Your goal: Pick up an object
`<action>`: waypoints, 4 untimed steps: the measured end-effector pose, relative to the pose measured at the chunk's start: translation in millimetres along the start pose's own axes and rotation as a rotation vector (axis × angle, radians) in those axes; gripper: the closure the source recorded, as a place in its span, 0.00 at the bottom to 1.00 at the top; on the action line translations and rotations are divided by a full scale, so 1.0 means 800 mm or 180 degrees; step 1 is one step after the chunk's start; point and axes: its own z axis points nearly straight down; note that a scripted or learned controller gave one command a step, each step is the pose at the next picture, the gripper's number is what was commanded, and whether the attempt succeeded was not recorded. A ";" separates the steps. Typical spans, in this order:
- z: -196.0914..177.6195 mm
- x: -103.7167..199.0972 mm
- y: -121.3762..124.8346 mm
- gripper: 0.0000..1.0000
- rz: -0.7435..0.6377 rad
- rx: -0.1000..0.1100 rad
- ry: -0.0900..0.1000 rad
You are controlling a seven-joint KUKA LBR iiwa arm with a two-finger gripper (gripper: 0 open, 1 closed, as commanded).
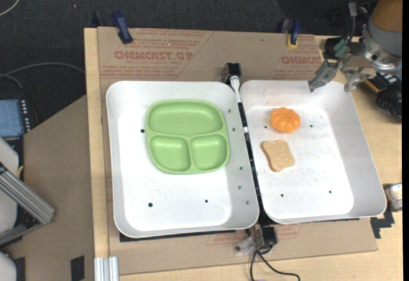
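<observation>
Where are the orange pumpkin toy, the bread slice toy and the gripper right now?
orange pumpkin toy (285, 119), camera view, centre of its top.
bread slice toy (278, 155), camera view, middle of its flat face.
gripper (334, 79), camera view, midway between its two fingertips, above the right bin's far edge.

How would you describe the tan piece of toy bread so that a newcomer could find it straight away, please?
Start at the right-hand white bin, the one without the green divided tray. Two small items lie near its left side; the toy bread slice is the nearer one, just below the orange pumpkin-shaped toy. It is flat, tan and speckled, while its neighbour is round and bright orange.
</observation>
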 end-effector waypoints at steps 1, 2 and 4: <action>-0.250 0.046 -0.019 0.00 -0.0014 -0.0067 -0.0011; -0.379 0.046 -0.059 0.00 -0.0002 -0.0049 -0.0011; -0.369 0.229 -0.167 0.00 -0.0030 0.0005 0.0010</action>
